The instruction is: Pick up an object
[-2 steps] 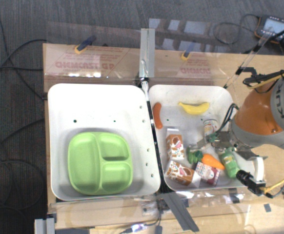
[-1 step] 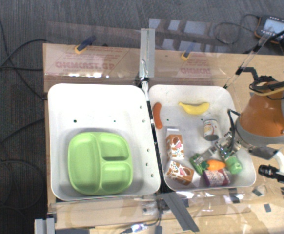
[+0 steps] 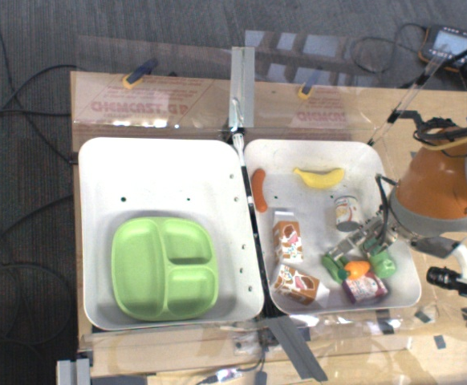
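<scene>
The two-finger gripper [image 3: 360,247] reached low into the right white bin [image 3: 314,152], its fingers' spread impossible to judge, just above a small orange toy [image 3: 359,269] half-hidden among green pieces.

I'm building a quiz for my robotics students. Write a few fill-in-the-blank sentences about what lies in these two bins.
1. The green divided tray lies in the ____ bin.
2. The banana in the right bin is coloured ____.
3. The small can lies just ____ the banana in the view.
4. The gripper is over the ____ bin.

Missing words: left; yellow; below; right
</scene>
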Action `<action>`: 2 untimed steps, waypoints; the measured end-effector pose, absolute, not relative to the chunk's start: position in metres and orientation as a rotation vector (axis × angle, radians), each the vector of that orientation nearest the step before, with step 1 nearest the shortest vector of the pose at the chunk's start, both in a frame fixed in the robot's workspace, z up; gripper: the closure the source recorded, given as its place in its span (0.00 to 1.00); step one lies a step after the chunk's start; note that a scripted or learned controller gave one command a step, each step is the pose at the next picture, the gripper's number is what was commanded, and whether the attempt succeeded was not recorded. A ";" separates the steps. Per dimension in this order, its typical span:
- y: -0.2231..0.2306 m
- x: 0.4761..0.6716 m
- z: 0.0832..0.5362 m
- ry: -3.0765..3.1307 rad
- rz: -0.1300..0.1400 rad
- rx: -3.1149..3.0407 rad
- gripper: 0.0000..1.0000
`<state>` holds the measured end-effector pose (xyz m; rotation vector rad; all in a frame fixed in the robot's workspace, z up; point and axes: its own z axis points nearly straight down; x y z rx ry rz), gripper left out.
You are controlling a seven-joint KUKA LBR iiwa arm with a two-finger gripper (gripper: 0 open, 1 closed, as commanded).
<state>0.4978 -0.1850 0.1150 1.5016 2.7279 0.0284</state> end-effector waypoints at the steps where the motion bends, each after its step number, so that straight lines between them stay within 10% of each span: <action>1: -0.183 0.544 0.091 2.986 -0.001 0.937 1.00; 2: -0.135 0.585 0.200 3.022 0.004 0.844 1.00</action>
